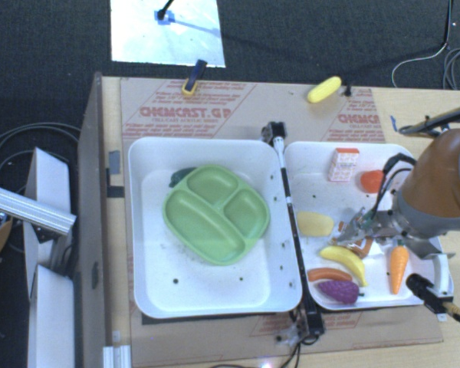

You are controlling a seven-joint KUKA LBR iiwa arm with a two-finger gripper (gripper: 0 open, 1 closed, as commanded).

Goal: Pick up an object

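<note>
Several smooth plastic foods crowd the right white bin (pixel 322 156): nearest, a knobbly purple grape bunch (pixel 338 290), then a curved yellow banana (pixel 347 261) and tapered orange carrot (pixel 398 268). Beyond the banana, the hand (pixel 358 227) hovers, grip unreadable. Farther sits a small white carton (pixel 343 164).

**Two bins, side by side on the counter**

The left bin (pixel 149 282) holds a divided plate (pixel 216 214) near its middle. The right bin (pixel 310 159) holds a small carton (pixel 343 164) toward the back, a tomato (pixel 372 180) just to its right, and a lemon (pixel 315 223) near the left wall. In front of the lemon lies a banana (pixel 346 260); a hot dog (pixel 330 274) and grapes (pixel 340 290) sit nearer still. A carrot (pixel 398 267) lies right of the banana. The gripper (pixel 360 225) is above the bin's centre.
</note>
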